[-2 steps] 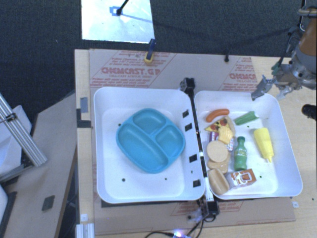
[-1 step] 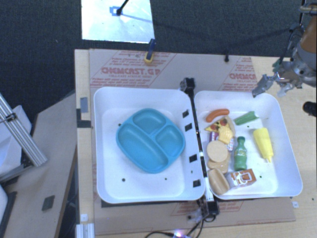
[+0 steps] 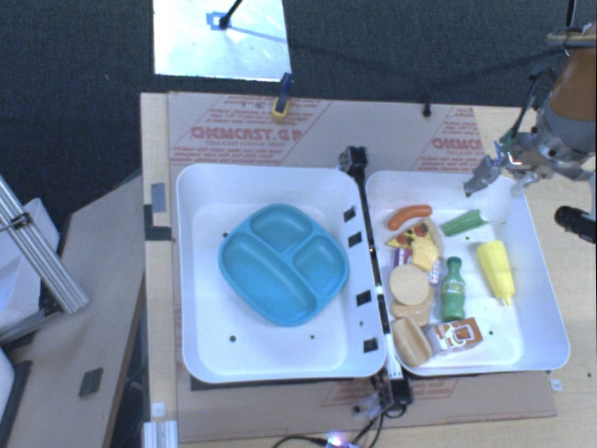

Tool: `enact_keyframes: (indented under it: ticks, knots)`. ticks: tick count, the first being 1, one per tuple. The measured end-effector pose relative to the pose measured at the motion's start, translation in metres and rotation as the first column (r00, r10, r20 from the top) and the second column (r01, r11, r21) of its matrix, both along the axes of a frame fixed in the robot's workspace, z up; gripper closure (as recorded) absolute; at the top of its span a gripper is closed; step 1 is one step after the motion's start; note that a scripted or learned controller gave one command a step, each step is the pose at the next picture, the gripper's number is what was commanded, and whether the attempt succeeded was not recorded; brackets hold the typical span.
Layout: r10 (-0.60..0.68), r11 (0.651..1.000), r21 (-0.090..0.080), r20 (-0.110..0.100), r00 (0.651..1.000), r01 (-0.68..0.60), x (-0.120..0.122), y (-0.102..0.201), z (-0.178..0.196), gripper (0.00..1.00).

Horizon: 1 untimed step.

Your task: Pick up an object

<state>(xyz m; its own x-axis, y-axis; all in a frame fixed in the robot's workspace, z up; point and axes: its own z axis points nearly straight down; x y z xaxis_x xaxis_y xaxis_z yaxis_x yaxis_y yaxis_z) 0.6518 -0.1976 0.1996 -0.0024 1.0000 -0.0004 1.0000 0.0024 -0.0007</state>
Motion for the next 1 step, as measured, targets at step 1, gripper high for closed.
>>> enact_keyframes:
  ticks: [1]
  knots:
    - [-0.002,1.0,0.0,-0.001,1.0,0.002,-0.0069,-0.0065,-0.048,0.0]
